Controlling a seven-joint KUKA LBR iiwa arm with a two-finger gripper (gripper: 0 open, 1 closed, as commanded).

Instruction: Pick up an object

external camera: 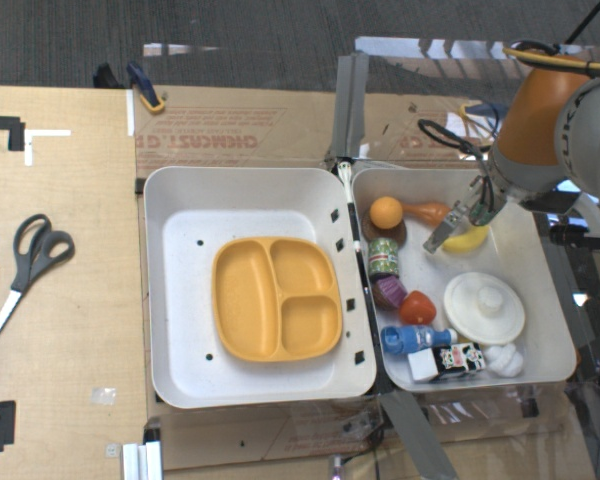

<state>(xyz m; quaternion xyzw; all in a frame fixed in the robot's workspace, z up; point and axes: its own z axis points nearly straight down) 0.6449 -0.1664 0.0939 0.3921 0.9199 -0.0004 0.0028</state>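
From my seat the gripper (442, 236) hangs in the frame's right-centre — yellow object (468, 239) just to its right — whether it's closed I cannot tell.

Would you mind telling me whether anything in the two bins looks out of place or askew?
The green can and blue bottle lie tipped on their sides among clutter in the right bin.

In the right bin (550, 268), a yellow banana (467, 239) lies far right, an orange ball (385, 212) far left, a white lid (485, 306) near right.
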